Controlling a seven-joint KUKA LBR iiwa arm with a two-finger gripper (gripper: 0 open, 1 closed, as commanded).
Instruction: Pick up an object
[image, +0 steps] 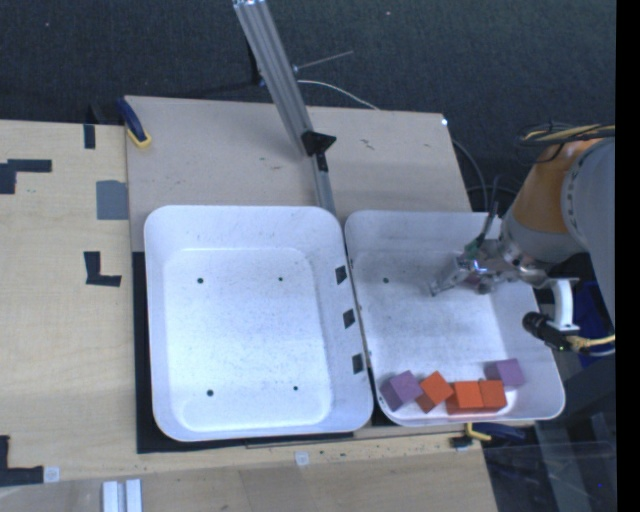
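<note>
The hand (445, 286) hangs over the middle of the right bin (400, 240), and whether it is open or closed cannot be told; nothing shows in it. The blocks lie well below it in the view, along the bin's near wall: a purple block (403, 388), an orange block (435, 390) touching it, a wider orange block (476, 397) and a second purple block (507, 373). They look small, stiff and light, probably wood or foam. The second purple block, at the row's end, seems easiest to take by its flat sides
</note>
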